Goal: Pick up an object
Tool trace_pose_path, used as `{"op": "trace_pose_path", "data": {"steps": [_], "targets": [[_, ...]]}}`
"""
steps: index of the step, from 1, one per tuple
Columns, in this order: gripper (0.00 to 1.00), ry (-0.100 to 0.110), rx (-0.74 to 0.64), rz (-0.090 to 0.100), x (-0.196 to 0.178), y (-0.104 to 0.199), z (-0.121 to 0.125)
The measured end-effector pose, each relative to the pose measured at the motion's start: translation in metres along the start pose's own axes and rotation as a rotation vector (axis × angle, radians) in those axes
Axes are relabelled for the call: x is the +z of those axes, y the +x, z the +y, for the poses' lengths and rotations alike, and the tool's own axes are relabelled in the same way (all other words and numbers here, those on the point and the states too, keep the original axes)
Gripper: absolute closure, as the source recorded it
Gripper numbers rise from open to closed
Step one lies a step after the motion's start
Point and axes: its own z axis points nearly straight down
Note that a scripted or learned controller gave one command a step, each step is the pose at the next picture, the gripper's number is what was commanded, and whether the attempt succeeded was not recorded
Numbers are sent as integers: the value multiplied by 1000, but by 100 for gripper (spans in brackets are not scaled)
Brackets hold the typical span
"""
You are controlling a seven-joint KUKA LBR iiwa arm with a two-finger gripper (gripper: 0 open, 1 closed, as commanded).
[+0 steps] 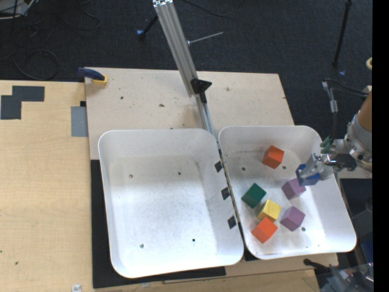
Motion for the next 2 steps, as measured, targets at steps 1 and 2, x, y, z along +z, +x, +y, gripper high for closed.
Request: {"op": "trace_pose_path", "data": {"steps": [1,2], "targets": [[100,2,-4,2,-3,52,13],[100,5,-3,3,14,106,13]]}}
